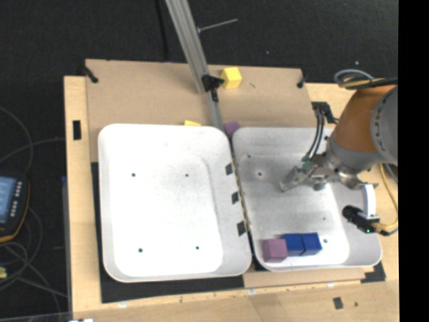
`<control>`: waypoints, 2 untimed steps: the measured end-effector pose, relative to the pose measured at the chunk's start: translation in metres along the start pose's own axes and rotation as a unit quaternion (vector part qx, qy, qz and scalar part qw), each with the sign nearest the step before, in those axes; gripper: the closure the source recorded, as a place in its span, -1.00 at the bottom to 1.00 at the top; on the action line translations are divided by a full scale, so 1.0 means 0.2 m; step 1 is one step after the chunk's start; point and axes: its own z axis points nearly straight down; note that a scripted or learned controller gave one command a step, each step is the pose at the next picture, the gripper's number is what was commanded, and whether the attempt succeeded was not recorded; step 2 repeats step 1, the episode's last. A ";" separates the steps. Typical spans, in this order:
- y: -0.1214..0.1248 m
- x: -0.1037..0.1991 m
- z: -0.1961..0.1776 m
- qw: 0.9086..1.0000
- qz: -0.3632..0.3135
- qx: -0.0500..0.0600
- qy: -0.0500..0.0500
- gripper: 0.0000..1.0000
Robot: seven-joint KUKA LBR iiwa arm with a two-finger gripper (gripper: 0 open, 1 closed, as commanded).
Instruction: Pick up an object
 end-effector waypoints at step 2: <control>-0.25 0.07 -0.01 1.000 0.002 0.000 0.000 -1.00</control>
